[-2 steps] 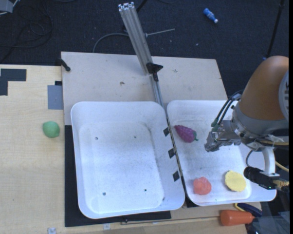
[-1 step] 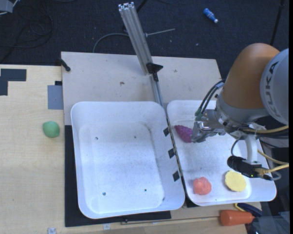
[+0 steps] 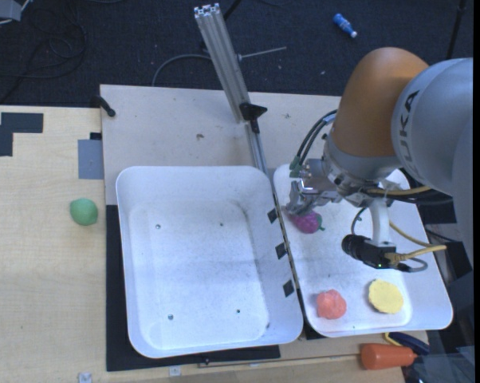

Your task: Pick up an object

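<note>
1. The grey arm (image 3: pixel 431 126) with its orange band (image 3: pixel 375 102) reaches over the right bin (image 3: pixel 431 313); its gripper (image 3: pixel 302 206) hangs low at that bin's left wall.
2. A purple object (image 3: pixel 308 223) sits right under the jaws, touching or just beside them; whether it is gripped cannot be told.
3. Below the jaws, well apart, lie a red-orange lump (image 3: pixel 331 304) and a yellow piece (image 3: pixel 385 296).
4. The left bin (image 3: pixel 136 190) lies left of the jaws.
5. Far to the left, a green ball (image 3: pixel 84 211) rests on the bench (image 3: pixel 33 278).
</note>
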{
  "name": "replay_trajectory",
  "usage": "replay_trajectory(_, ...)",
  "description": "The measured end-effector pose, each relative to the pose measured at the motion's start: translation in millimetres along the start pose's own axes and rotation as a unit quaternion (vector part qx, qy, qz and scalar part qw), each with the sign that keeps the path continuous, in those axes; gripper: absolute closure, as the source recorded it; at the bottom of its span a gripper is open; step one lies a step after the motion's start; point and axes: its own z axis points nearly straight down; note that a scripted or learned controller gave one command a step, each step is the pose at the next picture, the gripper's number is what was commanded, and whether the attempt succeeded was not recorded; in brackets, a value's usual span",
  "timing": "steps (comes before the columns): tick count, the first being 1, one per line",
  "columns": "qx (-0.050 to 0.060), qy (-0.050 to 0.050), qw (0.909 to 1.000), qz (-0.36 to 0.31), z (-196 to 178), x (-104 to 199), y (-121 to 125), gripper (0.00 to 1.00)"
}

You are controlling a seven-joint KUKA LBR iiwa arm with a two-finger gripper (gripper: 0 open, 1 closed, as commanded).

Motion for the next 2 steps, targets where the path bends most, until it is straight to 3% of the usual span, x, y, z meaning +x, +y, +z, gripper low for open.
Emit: replay_trajectory(2, 0.0, 0.0, 1.0, 0.001, 8.0, 79.6, 66.5, 1.0)
